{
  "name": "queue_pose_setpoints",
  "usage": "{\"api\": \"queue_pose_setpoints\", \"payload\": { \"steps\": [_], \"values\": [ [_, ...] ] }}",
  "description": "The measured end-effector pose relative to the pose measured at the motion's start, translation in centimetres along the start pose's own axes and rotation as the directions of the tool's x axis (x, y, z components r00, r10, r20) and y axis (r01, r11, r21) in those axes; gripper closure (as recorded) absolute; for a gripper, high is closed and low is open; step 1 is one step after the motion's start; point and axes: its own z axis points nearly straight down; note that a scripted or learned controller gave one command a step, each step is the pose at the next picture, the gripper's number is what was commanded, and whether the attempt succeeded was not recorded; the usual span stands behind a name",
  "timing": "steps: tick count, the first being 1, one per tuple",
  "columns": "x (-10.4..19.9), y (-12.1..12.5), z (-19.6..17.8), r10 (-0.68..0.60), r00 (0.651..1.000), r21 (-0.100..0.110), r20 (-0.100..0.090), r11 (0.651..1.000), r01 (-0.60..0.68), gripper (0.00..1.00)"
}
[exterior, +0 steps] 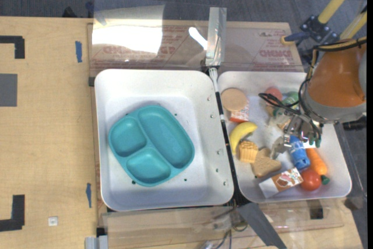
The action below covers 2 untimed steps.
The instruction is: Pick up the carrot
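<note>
The carrot (317,161), lower right beside the tomato (310,180), looks a light, stiff, slick plastic toy, best pinched mid-length; I cannot tell how the gripper (297,132) jaws stand.

Two white bins (111,90) sit side by side. The left bin holds one teal divided plate (151,144) with three compartments. The right bin (341,183) holds a heap of toy food: one banana (240,133), one carrot (318,161), one tomato (310,180), one waffle piece (247,151), one slice of bread (266,167), one round tan piece (234,98), one blue piece (299,155) and one small carton (286,179).
</note>
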Motion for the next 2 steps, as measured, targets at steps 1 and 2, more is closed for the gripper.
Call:
{"api": "queue_pose_setpoints", "payload": {
  "steps": [1, 2],
  "values": [
    [2.9, -3.0, -0.1, -0.218, 0.976, 0.0, 0.004, 0.976, 0.218, 0.0],
    [2.8, -2.9, -1.2, -0.219, 0.976, 0.001, 0.007, 0.976, 0.219, 1.0]
  ]
}}
